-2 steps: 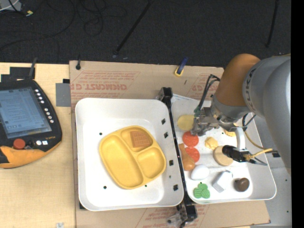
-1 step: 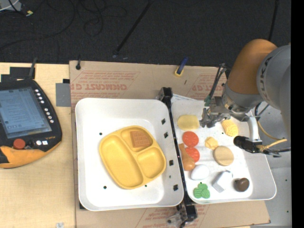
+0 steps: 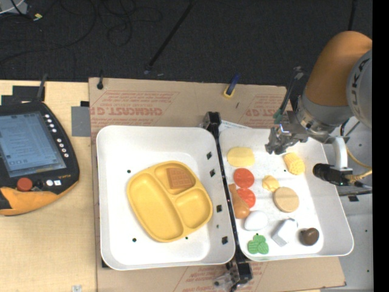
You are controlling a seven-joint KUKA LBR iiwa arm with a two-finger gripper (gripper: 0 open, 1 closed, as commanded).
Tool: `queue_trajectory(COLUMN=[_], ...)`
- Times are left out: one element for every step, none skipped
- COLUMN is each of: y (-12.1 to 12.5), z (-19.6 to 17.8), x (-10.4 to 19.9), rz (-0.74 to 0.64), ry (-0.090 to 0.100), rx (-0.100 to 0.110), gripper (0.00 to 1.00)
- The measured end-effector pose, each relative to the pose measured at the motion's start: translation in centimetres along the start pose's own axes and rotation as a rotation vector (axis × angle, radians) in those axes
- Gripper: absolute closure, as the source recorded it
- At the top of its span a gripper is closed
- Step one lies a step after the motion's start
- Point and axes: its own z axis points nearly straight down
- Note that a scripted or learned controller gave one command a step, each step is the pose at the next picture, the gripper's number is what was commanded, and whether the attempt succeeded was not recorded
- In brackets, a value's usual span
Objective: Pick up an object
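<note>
Gripper [image 3: 279, 143] poised over the upper part of the right bin [image 3: 331, 239]; whether its fingers are parted cannot be told, and nothing is seen between them. Near it lie a pale yellow piece [image 3: 241, 157] and a corn cob [image 3: 294, 163]; further off, two red slices [image 3: 244, 178], a tan disc [image 3: 285, 199], a white egg [image 3: 256, 221], a green sprig [image 3: 258, 245] and a brown lump [image 3: 309, 236]. The left bin [image 3: 115, 163] holds a yellow divided tray [image 3: 152, 205] bearing a waffle [image 3: 179, 177]. The arm [image 3: 334, 72] descends from the upper right.

Yellow tray [image 3: 159, 215] held a brown waffle [image 3: 179, 177]; near the gripper [image 3: 278, 146] sat yellow corn [image 3: 294, 163], red tomato slices [image 3: 244, 178], green broccoli [image 3: 258, 244].
</note>
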Motion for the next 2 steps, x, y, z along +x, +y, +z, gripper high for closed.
queue_trajectory(y=[0.0, 1.4], z=[-1.3, -0.3], x=[-0.2, 3.9], rz=[-0.001, -0.012], ry=[0.001, 0.001], rx=[0.004, 0.004], gripper=[1.0, 1.0])
